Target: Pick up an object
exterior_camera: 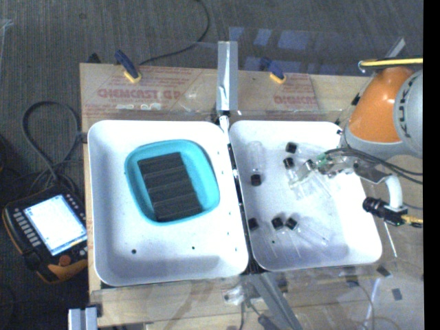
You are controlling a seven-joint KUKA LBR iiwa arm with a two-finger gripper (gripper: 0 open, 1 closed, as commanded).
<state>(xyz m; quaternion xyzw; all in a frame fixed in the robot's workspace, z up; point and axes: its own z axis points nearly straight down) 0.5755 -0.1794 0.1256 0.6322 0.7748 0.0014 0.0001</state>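
The right bin [357,246] holds several small black pieces, among them one at the middle left [256,179], a pair near the front [283,223] and one at the back [291,147]. Clear plastic items lie among them, one crumpled [302,179] just left of my gripper. My gripper [322,164] hangs low over the right bin's back right part, reaching in from the right under the orange band [377,112]. Nothing can be made out in its grasp.
The left bin [110,246] carries a teal tray [137,163] with a black ribbed block [170,184] in it. A metal post [226,81] stands behind the seam between the bins. A handheld pendant [48,225] lies off the bench at the left.
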